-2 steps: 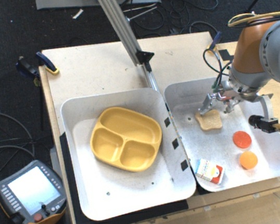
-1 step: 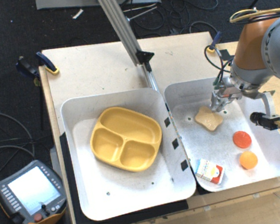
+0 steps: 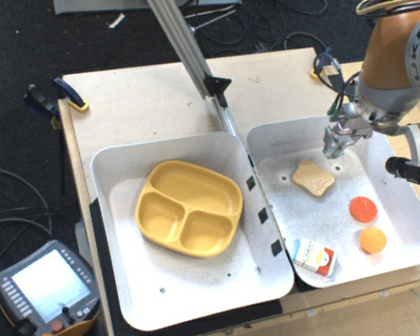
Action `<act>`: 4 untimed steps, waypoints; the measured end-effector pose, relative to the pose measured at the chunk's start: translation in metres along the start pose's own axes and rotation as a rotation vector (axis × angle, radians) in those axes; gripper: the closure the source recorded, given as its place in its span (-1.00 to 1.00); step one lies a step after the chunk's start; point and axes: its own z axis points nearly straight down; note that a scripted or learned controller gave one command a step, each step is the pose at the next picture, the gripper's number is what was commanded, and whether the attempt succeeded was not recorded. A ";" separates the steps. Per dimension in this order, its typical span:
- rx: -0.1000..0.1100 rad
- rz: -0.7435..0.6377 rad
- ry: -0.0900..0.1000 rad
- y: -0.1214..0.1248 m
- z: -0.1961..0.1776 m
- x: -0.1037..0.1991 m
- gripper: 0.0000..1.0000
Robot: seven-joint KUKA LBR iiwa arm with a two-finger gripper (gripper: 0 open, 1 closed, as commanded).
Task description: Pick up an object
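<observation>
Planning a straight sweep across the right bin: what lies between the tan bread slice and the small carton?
In the camera view, bare white bin floor lies between the tan toast-shaped bread slice and the small white, red and blue carton.

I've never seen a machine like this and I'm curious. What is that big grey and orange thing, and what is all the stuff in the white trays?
That is a robot arm, reaching in from the right. The camera sits above the bench and looks down at a slant. At the arm's tip is its gripper, the part meant for picking things up. It hangs over the right bin, just above a tan toy slice of bread, with nothing seen in its grasp. That bin also holds a red-orange disc, a small orange ball and a little white box with coloured print. The left bin holds a yellow plate with three sections.
</observation>
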 end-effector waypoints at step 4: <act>0.007 -0.007 0.003 -0.054 -0.067 0.167 1.00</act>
